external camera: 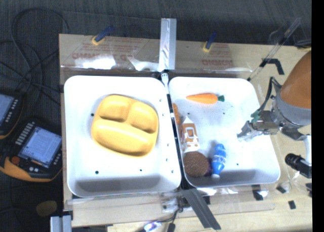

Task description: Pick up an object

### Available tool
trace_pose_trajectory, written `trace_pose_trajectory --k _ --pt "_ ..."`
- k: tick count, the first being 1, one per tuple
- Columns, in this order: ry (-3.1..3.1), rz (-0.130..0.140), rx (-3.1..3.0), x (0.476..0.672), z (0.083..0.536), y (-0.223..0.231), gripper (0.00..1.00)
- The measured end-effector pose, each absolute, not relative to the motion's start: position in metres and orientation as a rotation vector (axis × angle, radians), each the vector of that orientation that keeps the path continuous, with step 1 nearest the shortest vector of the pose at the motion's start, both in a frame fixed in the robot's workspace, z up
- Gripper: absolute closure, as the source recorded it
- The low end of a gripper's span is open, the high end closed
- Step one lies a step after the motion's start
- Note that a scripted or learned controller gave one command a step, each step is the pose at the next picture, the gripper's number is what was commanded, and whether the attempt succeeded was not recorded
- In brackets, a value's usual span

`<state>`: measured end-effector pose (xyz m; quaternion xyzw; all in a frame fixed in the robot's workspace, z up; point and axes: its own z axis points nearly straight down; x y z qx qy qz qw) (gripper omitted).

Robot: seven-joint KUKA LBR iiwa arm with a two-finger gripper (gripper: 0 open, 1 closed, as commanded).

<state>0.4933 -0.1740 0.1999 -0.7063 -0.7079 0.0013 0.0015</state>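
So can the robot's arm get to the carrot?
Probably yes. The carrot lies alone in the right bin, and the gripper hovers over that bin with bare floor between them.

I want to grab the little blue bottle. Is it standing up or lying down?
Lying down. The blue bottle rests on its side on the floor of the right bin, one end beside the brown cookie.

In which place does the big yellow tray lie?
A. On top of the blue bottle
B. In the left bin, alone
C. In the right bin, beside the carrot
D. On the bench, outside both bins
B: the yellow tray rests inside the left bin with nothing else in it, while the carrot and the blue bottle are in the right bin.
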Motion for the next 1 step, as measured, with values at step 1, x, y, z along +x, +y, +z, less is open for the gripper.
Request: trace_pose_trajectory --k 1 --pt "-2.222 0.004 -2.217 0.4932 0.1998 -0.1740 0.00"
